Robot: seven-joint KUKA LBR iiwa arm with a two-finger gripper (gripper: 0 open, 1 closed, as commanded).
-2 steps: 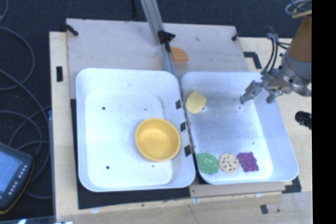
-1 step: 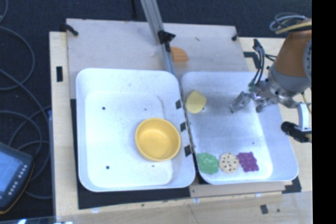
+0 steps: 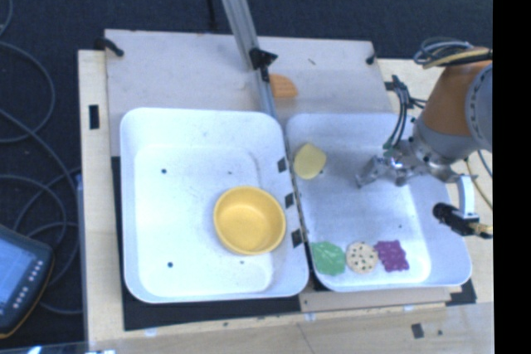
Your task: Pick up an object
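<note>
Claw (image 3: 370, 175) hangs over the right bin (image 3: 415, 278), finger state I cannot tell; best to centre on the yellow piece (image 3: 309, 161) near the bench's middle before descending.

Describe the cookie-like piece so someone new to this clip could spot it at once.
Look in the right bin, along its near edge, where three small items sit in a row. The cookie is the middle one, between a green piece and a purple piece. It alone is round, tan and dark-speckled.

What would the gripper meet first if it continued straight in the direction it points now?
Probably the pale yellow object by the right bin's left wall: the gripper points leftward toward it, though its height above the bin floor is unclear.
</note>
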